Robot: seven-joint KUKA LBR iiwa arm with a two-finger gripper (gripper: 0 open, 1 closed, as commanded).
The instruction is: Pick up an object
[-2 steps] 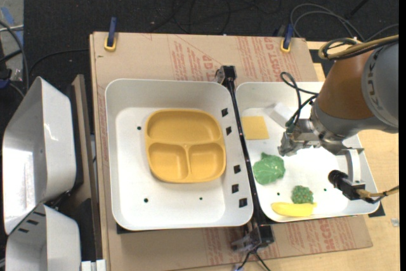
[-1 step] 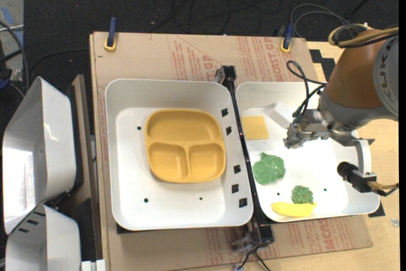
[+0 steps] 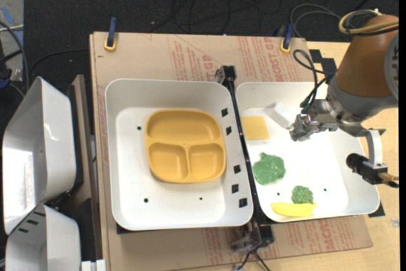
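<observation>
Yellow banana (image 3: 293, 209) nearest, right bin (image 3: 355, 200) front edge; pincer (image 3: 300, 131) above bin, finger state indeterminate.

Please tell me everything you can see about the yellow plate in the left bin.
The yellow plate looks like smooth plastic, a rounded rectangle with a raised rim. It has three compartments: one wide along the far side, two smaller along the near side. It lies flat, right way up, near the middle of the left bin, resting on the bin's white floor. Nothing lies in it, and nothing else touches it.
</observation>
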